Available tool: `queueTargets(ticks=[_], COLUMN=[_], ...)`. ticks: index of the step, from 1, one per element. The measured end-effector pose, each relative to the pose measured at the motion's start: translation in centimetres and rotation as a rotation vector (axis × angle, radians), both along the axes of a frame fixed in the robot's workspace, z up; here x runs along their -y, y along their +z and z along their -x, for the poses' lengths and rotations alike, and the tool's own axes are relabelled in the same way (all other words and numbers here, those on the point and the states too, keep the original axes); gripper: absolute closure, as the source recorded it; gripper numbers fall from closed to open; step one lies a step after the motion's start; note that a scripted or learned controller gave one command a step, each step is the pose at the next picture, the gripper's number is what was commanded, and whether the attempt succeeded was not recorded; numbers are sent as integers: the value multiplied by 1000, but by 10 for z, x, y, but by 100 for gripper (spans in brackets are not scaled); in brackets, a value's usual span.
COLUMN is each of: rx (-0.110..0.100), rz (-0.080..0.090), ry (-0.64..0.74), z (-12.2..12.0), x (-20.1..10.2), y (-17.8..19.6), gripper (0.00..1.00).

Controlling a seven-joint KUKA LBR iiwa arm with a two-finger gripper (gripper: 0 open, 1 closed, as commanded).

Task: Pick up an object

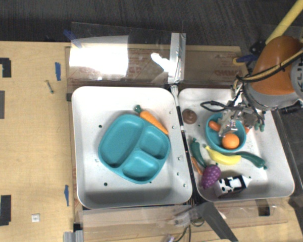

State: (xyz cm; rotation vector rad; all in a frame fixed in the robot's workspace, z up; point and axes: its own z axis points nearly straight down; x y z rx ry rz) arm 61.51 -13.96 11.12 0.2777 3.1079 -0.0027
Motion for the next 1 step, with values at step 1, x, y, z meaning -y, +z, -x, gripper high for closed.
queueTargets(ticks=[1], rx=[-1], rz=[-6], ry=[-84], z=[11], x=[-69], y=[128], gripper=[100])
